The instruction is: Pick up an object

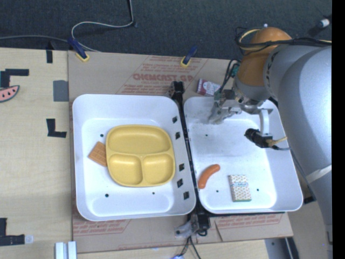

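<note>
Sausage (208, 176) is the nearest small thing to pick, an orange one lying on the floor of the right bin (280, 198) near that bin's front left corner. Its long axis runs on a slant, one end toward the divider between the bins, the other up and to the right. Just beside it to the right lies a small printed box (240, 188), flat, its long side running front to back.

My arm (302, 101) comes in from the right, grey and bulky, with the orange band (259, 58) bent over the back of the right bin. My gripper (220, 112) hangs down at the bin's rear left corner, well apart from the sausage; I cannot tell whether it is wide or narrow.

Both white bins sit side by side on a sheet of printed cardboard (135, 74) on the table (32, 161). The left bin (86, 188) holds a yellow divided tray (141, 154) with a brown cracker (97, 154) tucked at its left edge. Behind the table the floor is dark carpet (172, 9) with cables trailing across it.
</note>
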Tool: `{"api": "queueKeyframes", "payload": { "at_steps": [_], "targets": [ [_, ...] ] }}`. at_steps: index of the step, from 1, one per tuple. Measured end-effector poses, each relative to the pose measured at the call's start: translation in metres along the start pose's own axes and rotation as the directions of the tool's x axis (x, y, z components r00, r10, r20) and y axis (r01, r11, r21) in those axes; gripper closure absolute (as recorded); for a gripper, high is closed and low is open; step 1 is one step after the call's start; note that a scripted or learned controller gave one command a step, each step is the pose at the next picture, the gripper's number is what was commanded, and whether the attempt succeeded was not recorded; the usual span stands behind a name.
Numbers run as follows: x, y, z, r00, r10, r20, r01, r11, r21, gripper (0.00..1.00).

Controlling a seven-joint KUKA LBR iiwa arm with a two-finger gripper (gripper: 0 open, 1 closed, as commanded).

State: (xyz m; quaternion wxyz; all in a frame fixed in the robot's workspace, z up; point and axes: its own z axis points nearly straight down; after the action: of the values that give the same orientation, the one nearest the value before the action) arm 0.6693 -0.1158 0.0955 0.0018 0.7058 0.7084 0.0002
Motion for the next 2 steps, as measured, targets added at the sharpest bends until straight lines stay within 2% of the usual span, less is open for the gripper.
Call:
{"api": "queueKeyframes", "payload": {
  "at_steps": [1, 2],
  "targets": [
    [-0.0001, -0.0002, 0.0002, 1.0, 0.0, 0.0, 0.0, 1.0, 0.001, 0.0],
    [0.0005, -0.0001, -0.0094, 1.0, -0.001, 0.0, 0.001, 1.0, 0.001, 1.0]
  ]
}}
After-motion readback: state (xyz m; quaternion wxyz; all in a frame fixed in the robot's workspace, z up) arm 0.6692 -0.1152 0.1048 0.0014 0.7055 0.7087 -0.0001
